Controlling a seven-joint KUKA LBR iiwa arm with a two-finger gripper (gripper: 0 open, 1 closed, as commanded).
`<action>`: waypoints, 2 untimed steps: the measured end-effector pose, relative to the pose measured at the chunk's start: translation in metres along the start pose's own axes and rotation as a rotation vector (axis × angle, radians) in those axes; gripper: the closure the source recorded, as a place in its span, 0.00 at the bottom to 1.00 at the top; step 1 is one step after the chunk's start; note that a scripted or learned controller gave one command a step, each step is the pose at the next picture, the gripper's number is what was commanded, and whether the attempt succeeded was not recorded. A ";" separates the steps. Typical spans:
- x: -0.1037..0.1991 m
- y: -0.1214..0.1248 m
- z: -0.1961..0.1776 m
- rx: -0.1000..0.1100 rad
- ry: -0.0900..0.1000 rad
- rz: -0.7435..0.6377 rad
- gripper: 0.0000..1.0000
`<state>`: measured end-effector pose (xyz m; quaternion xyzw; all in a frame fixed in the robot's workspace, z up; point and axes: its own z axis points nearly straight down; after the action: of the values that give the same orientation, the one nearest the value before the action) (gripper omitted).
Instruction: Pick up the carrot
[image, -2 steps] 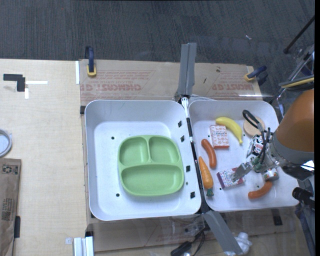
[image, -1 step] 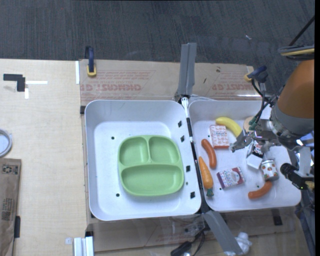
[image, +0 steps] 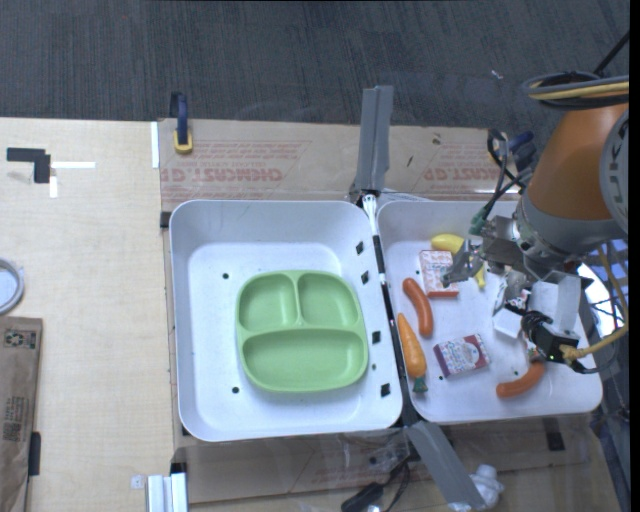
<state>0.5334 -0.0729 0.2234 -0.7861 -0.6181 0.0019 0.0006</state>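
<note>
- Nearest the camera, the carrot (image: 410, 347) lies flat in the right bin (image: 590, 398), tight against the wall by the left bin (image: 195, 330); not yet picked.
- Next to it: a sausage (image: 418, 304) and a packet (image: 461, 355).
- Further back, the pincer (image: 466, 264) hovers over another packet (image: 436, 270), well short of the carrot; fingers apart, nothing between them.
- The whole grab is left to do.

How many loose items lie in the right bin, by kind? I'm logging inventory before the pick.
Orange plastic carrot with green tip: 1
Red-orange toy sausages: 2
Yellow rounded toy: 1
Small red-and-white packets: 2
Total: 6
</note>
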 end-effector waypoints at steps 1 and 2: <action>-0.045 -0.031 0.133 0.001 0.002 0.015 0.00; -0.101 0.002 0.045 -0.001 0.001 0.147 0.00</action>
<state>0.5116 -0.1713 0.1789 -0.8295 -0.5585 0.0015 0.0003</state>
